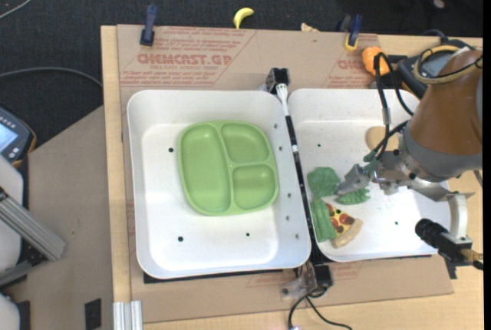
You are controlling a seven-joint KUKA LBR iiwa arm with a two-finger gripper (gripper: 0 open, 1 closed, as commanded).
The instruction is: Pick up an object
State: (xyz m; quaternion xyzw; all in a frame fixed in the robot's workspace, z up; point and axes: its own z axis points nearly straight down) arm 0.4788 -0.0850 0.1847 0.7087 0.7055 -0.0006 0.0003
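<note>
1. Green leafy toy [324, 182] is the likeliest thing for you to go for: it lies in the right bin [337, 110], near that bin's left wall, in the lower middle of the frame. Just below it sits a pizza-slice toy [340, 225], close to the bin's lower left corner.

2. Your end effector [354, 184] hangs low over the right bin, right of centre in the frame, with its metal tips pointing left toward the leaf. A second bit of green lies under or against those tips; you cannot tell from this angle whether it belongs to the same leaf.

3. The tips look close to that green piece, perhaps touching it, but the view is too small and cluttered to show whether they stand apart or together. Do not count anything as held: nothing is plainly seen between them.

4. To do this step well, I would centre over the bulk of the leaf rather than its edge, since a thin, floppy piece is likely to slip out of a grip on the fringe.

5. Keep off the bin's left wall and the black clip strip [290, 138] that runs between the bins; a descent too far left would likely strike them.

6. Mind the pizza slice too: it lies near enough that a wide approach could nudge it.

7. The left bin [153, 121] holds a green divided plate [228, 166], well apart from your work, so leave it alone.
</note>
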